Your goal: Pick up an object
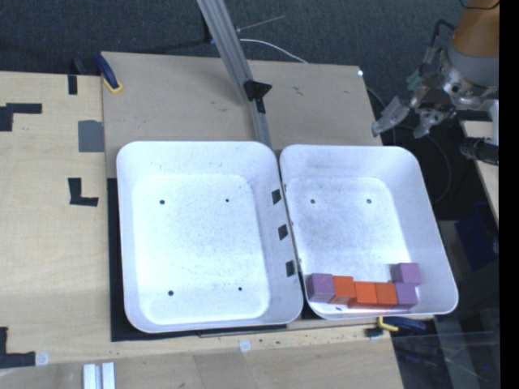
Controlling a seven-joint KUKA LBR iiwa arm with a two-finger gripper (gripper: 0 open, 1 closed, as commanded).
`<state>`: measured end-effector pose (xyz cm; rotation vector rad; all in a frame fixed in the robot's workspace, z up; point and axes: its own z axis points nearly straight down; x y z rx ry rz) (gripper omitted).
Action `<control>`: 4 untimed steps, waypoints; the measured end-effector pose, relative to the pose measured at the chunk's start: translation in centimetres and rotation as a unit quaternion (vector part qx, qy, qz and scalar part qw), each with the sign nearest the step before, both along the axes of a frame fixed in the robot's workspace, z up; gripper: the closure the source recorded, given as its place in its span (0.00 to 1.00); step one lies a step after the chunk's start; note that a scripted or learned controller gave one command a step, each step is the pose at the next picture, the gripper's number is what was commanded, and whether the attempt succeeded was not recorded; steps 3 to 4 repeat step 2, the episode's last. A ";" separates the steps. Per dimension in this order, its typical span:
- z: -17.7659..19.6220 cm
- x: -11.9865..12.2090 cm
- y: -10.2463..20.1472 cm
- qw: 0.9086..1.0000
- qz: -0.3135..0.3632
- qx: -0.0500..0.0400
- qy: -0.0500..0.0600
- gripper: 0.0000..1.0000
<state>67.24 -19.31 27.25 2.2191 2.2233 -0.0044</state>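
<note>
My gripper [405,120] hovers at two o'clock, fingers apart and empty; I'd pinch the flat sides of the light, rigid purple block [322,285] at five o'clock.

Bench fixtures
Left bin [138,241]; slanted aluminium rail [227,39]; yellow-blue clamp [108,72]; black tape marks [79,191] on the wooden benchtop [49,258].
</note>
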 end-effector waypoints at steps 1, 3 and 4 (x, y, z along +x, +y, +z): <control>0.0 0.0 0.0 1.000 0.000 0.000 0.000 0.00; 2.0 0.4 3.6 1.000 0.001 0.001 -0.002 0.00; 2.0 0.4 3.6 1.000 0.001 0.001 -0.002 0.00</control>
